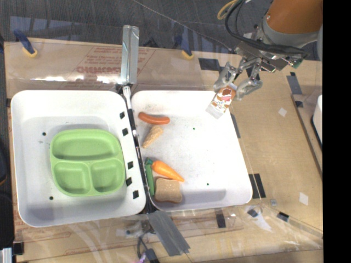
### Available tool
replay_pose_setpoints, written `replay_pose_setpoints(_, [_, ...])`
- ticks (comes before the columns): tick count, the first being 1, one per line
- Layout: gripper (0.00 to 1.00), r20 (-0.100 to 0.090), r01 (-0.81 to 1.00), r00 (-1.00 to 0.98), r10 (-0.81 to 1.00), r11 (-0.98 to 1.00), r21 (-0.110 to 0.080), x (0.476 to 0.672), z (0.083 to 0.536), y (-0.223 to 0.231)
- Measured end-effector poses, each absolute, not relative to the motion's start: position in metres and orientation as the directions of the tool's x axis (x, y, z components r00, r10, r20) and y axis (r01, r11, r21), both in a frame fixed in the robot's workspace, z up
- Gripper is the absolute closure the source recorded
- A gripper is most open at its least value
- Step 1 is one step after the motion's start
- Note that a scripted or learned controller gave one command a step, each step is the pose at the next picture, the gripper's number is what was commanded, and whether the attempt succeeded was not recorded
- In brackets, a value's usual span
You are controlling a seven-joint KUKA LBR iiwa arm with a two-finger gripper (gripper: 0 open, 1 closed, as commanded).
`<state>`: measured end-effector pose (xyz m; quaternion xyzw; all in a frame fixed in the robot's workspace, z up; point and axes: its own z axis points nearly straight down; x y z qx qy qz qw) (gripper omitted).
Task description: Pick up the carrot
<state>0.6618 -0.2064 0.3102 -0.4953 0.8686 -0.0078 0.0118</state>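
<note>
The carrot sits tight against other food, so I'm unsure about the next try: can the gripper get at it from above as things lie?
Probably yes. The carrot lies uncovered in the right bin, with the gripper raised over the bin's far corner. But the bread slice touches it, so the fingers have little room on that side.

You get even, bright overhead light; the white bins (pixel 236 163) run near blown-out. Soft short shadows sit under their near rims. Mild glare streaks the plastic sheet (pixel 82 64) behind them. Focus is slightly soft throughout.
</note>
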Motion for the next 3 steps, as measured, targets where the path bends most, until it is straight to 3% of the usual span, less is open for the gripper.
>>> replay_pose_setpoints(3, [1.00,-0.030,-0.862,-0.502,-0.864,0.503,-0.066,0.668,0.343,-0.204])
